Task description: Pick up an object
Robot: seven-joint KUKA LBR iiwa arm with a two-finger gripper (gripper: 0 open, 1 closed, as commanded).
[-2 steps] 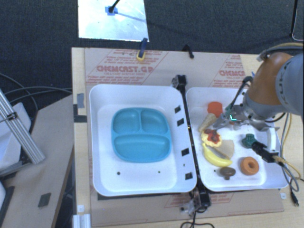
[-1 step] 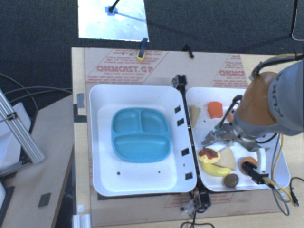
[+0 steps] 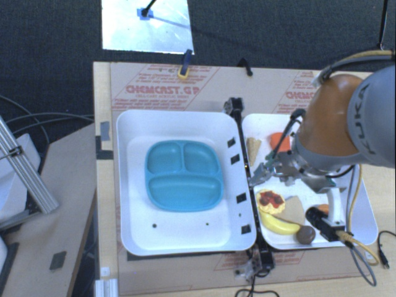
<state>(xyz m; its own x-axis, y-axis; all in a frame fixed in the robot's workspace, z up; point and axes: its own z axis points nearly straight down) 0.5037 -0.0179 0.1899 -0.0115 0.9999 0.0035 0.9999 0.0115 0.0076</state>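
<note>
Two white bins sit side by side at the centre of the frame. The left bin [image 3: 133, 228] holds a blue tray [image 3: 183, 176] with three compartments, lying flat near the bin's middle. The right bin [image 3: 370, 228], at centre right, holds several small items along its lower part: a banana [image 3: 276, 223], a pizza piece [image 3: 271, 200] just above the banana, a brown lump [image 3: 305, 234] at the banana's right end, a cone [image 3: 254, 148] near the divider, and an orange item [image 3: 278, 141] partly hidden by the arm. The arm [image 3: 346, 125] enters from the right and covers much of that bin. The gripper [image 3: 267, 169] hangs above the bin's left part; its opening cannot be told, and nothing is visibly held.
</note>
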